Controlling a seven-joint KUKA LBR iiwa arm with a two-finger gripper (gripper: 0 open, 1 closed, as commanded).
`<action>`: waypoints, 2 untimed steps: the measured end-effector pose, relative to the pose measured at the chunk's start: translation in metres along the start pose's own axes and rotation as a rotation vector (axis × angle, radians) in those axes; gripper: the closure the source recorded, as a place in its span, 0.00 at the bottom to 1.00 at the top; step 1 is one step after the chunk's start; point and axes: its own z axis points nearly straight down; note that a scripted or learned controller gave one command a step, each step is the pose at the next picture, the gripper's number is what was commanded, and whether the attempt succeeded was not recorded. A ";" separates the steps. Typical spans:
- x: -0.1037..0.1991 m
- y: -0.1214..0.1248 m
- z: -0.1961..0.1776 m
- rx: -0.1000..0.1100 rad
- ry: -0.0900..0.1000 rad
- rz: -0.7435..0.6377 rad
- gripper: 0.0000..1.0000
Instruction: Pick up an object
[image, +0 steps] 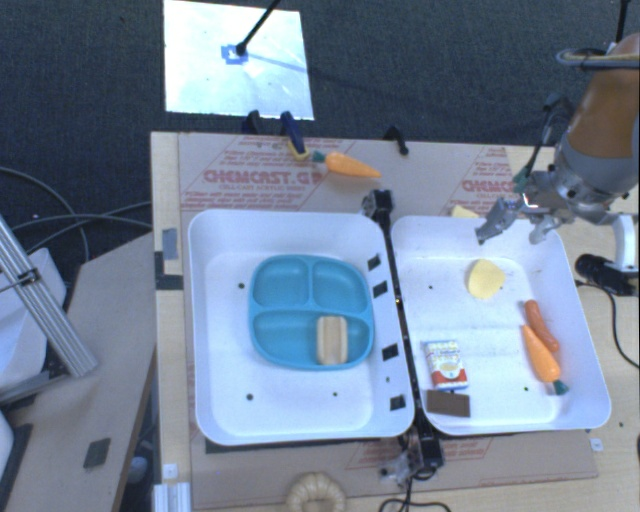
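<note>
**Gripper over the right bin's far edge, nothing in it**

- Writing: red "CHEMCAST" lettering repeats across the brown paper-faced sheet (250, 175) under the bins. The small red-and-white carton (446, 364) carries print too small to read.
- Landmark: shallow white plastic right bin (590, 400), glossy, rounded corners.
- Two-finger grey metal gripper (518, 222) hangs above that bin's far rim; fingers spread apart, nothing between them.
- Pale yellow rounded flat piece (486, 279) lies in the bin's far half, just below the gripper, no clear long axis.
- Two orange carrot-shaped toys (540, 340) lie near the bin's right wall, long axes running far-to-near.
- Dark brown flat rectangle (448, 403) touches the carton's near end.
- Left of the bin: blue sectioned plastic tray (290, 300) holding a tan ridged block (332, 340), upright along far-near.
</note>
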 end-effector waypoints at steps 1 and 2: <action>0.000 0.002 -0.007 -0.012 -0.002 -0.002 0.00; -0.001 -0.001 0.035 -0.010 -0.002 -0.001 0.00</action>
